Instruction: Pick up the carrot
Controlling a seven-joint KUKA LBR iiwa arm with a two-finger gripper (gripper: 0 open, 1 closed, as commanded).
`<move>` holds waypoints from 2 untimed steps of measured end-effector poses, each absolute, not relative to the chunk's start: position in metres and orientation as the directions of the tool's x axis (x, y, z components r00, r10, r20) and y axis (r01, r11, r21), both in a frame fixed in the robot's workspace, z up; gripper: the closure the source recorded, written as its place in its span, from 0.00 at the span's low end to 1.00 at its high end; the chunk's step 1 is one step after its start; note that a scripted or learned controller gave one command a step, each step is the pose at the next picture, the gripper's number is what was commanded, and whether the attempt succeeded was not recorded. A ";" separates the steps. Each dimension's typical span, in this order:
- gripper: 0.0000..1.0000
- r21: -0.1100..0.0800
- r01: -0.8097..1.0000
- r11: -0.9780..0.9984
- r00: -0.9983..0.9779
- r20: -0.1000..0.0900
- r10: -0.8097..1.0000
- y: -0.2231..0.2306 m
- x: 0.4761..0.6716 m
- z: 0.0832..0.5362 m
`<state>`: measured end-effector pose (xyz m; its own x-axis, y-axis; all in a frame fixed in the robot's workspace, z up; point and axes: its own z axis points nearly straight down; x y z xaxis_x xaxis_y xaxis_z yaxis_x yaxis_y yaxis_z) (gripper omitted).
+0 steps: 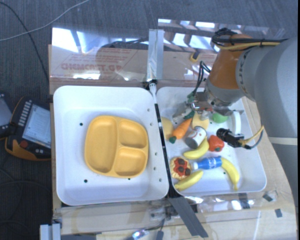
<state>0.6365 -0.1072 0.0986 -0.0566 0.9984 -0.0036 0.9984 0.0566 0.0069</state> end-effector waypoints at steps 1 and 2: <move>0.00 0.012 0.999 -0.038 0.038 0.000 0.999 -0.102 0.608 0.090; 1.00 0.010 0.999 -0.037 0.037 0.005 0.999 -0.101 0.609 0.096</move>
<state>0.6086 -0.1011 0.0963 0.0370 0.9993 0.0045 0.9993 -0.0371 0.0104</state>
